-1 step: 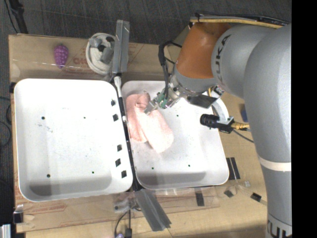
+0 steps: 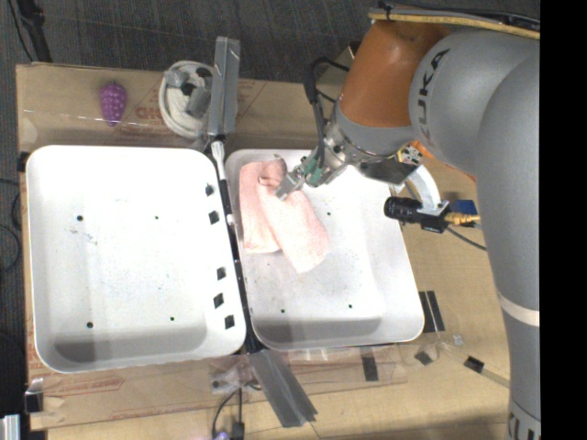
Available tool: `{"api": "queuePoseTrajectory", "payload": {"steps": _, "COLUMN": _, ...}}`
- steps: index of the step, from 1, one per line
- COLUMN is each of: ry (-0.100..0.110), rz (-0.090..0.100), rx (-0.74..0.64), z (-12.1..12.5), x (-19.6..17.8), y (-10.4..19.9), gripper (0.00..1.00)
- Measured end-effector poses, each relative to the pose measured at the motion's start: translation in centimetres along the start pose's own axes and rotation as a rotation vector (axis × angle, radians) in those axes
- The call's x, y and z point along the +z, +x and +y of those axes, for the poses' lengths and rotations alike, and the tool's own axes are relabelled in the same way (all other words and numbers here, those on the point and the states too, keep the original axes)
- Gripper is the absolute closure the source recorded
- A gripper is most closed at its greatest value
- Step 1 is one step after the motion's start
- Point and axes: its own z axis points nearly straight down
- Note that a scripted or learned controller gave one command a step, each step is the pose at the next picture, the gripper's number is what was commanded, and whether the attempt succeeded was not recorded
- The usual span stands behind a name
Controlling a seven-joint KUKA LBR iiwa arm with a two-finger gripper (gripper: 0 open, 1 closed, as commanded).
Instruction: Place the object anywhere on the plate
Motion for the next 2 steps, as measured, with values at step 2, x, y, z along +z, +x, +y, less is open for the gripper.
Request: {"api": "queuePoseTrajectory", "payload": {"steps": 2, "ry": 0.001, "rz": 0.0, "rx": -0.809, "z": 6.1, "x": 0.2, "y": 7.7, "gripper": 1.0}}
